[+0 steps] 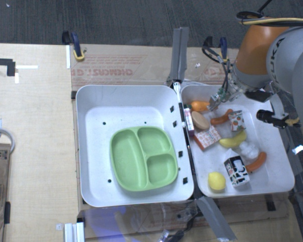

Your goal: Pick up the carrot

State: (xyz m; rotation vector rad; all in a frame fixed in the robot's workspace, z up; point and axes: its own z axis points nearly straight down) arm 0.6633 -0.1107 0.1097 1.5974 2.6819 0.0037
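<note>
The carrot (199, 105) is a short orange piece lying at the back left of the right bin (272, 185), close to the bin's left wall. My gripper (215, 102) hangs low just to the carrot's right, near its end, under the orange-banded wrist (255, 49). It is too small and dark in the camera view to read its state. Nothing can be seen held in it.
Around the carrot lie a beige roll (200, 120), a red sausage (222, 118), a small carton (236, 120), a red packet (207, 137), a banana (232, 140), a can (236, 171), a lemon (217, 181) and another sausage (256, 161). The left bin (91, 135) holds a green divided plate (144, 158).
</note>
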